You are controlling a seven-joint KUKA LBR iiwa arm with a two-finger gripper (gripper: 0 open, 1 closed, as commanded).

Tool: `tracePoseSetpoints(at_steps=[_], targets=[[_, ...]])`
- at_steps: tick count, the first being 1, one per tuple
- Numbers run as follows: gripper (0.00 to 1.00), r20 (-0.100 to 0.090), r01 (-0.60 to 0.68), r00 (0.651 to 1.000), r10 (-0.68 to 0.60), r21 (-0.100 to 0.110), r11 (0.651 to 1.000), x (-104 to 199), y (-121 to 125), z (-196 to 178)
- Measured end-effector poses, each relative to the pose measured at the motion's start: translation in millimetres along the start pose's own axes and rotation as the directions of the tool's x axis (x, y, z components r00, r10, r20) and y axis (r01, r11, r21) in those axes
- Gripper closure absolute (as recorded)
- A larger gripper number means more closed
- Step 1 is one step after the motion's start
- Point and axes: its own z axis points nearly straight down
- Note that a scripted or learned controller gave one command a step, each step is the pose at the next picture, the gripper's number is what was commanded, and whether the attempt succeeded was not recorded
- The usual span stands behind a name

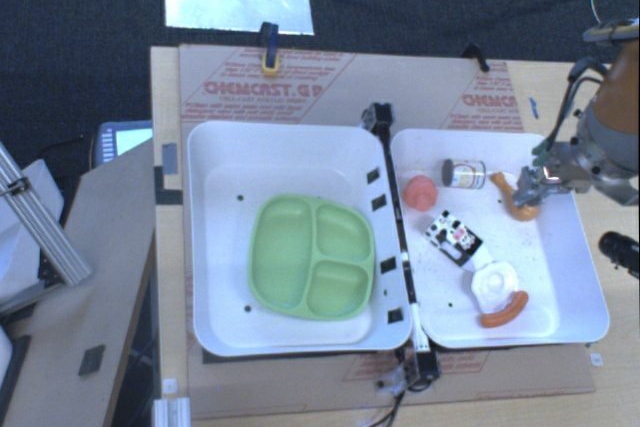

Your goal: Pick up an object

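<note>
From my seat the worktop (330, 80) carries two shallow white bins, and I take the right bin (590, 300) as my landmark for everything else. To its left, touching along the shared rim, sits the left bin (215, 215), which holds one thing, a pale green divided plate (312, 257) lying flat near its middle. The arm (615, 130) comes in over the right bin's far right edge, and the gripper (530, 183) hangs low at that bin's upper right part. Directly under it lies an orange-brown curved piece (520, 202), which I judge the likeliest thing to pick up; its long axis seems to run roughly from the bin's far wall toward its near wall, and the piece looks to be right at the jaws, touching or nearly so. Whether the jaws are spread or closed around it I cannot tell, since the wrist hides them. Going down in size through the right bin's other contents: a black and white patterned block (453, 237) at its centre, a white round cap-like piece (494, 281) toward its near side, a small can (464, 175) on its side just left of the gripper, a pink ball (420, 193) by the bin's left wall, and an orange sausage shape (502, 310) near its front wall.
</note>
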Motion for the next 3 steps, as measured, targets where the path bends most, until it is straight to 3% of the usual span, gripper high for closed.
tracePoseSetpoints(at_steps=[1, 3], targets=[[1.00, -0.003, 0.005, 1.000, -0.005, 0.004, 1.000, 51.2, 22.0, 11.1], [1.00, -0.004, 0.005, 1.000, -0.005, 0.006, 1.000, 156.9, 42.6, 20.4]])
